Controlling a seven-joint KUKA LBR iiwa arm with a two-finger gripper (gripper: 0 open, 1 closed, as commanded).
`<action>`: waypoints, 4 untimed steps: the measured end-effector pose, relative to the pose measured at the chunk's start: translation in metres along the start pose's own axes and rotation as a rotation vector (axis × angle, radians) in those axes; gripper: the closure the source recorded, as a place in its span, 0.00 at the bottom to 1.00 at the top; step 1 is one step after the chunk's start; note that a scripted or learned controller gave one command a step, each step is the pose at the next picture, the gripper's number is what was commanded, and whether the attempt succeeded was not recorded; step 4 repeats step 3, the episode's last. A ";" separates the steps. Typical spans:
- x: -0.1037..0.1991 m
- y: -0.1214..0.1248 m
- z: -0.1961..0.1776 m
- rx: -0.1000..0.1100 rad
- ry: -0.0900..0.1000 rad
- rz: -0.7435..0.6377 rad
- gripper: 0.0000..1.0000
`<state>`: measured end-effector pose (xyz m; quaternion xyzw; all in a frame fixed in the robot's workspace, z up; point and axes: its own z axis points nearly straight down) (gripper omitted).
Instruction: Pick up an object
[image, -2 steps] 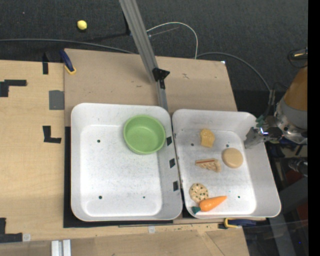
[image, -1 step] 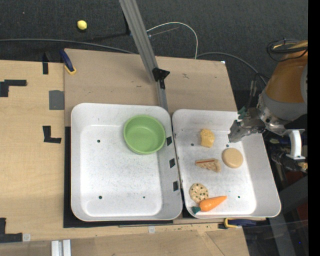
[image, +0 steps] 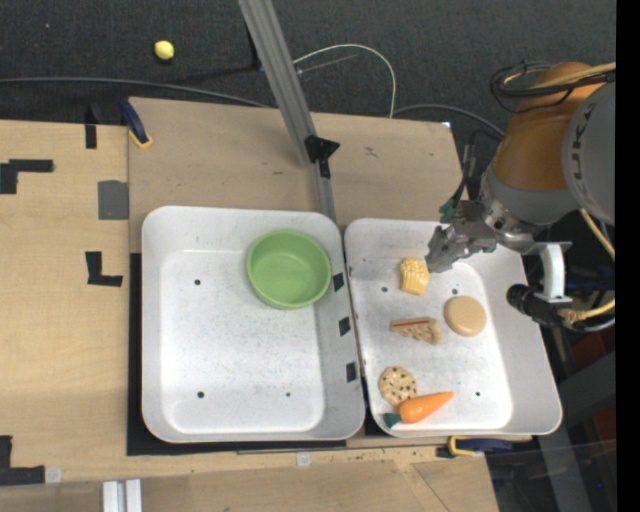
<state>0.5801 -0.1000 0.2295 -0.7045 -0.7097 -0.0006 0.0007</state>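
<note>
Corn, a small yellow piece (image: 414, 276), looks like the object the arm is going for: it lies in the upper part of the right bin (image: 525, 400), and the gripper (image: 441, 256) sits just beside it on its upper right, tip angled down toward it. Whether the tip touches the corn cannot be told, and nothing is seen between the fingers; whether they are spread or pressed together cannot be told either, since they merge into one dark shape from this angle.

Behind the tip, the grey wrist and orange band (image: 540, 140) lean in from the right, which suits a slanted approach over the bin's far rim.

Outward from the corn, the other candidates lie apart from one another, so each could be reached without bumping a neighbour: a round tan disc (image: 465, 316) just below right, a brown wedge-shaped piece (image: 417, 328) below, a speckled cookie (image: 398, 384) and a carrot (image: 425, 405) near the front rim.

The left bin (image: 180, 330) holds a green bowl (image: 289, 268), well apart from the gripper.
</note>
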 end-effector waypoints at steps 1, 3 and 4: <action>0.058 0.019 0.002 0.001 0.000 -0.001 1.00; 0.159 0.029 -0.001 0.000 0.000 0.000 1.00; 0.159 0.029 -0.001 0.000 0.000 0.000 1.00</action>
